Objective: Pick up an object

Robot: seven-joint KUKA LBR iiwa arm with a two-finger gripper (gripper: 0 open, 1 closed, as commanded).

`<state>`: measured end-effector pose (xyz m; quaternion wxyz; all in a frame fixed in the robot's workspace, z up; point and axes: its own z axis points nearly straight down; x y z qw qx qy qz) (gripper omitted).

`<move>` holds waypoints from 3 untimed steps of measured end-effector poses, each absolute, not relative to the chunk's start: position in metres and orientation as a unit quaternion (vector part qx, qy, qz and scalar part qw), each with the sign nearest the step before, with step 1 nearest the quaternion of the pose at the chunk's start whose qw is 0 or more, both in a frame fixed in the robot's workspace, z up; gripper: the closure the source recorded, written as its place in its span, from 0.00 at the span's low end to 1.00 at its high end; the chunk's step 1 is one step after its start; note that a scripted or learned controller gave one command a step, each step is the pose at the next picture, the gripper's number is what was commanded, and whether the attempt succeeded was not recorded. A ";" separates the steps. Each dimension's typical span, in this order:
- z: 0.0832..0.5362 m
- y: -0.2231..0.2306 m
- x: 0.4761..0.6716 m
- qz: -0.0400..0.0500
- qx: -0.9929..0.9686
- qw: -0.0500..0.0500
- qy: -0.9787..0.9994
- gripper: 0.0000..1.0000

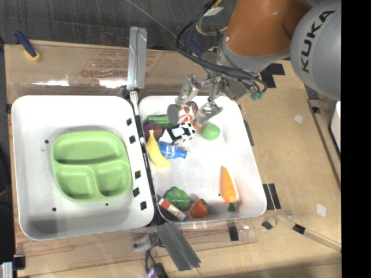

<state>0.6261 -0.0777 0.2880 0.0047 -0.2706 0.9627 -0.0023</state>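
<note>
The claw point(191, 110) hangs low in the right bin point(246, 155), fingers spread apart, gripping nothing. A cow toy point(181, 132) lies just below it, a green ball point(211, 132) beside.

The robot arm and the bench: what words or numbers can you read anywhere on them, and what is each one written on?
"KUKA", in dark letters running down the grey arm at the upper right.
Red print on the brown cardboard behind the left bin: too blurred to read.
The small black-and-white object and the blue packet in the right bin carry markings too small to read.
</note>
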 end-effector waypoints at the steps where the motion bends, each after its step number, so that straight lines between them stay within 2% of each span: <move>1: 0.296 -0.077 0.626 -0.002 -0.271 0.004 0.962 1.00; 2: 0.295 -0.066 0.652 0.000 -0.304 0.002 0.953 1.00; 3: 0.213 -0.068 0.588 0.002 -0.331 -0.003 0.944 1.00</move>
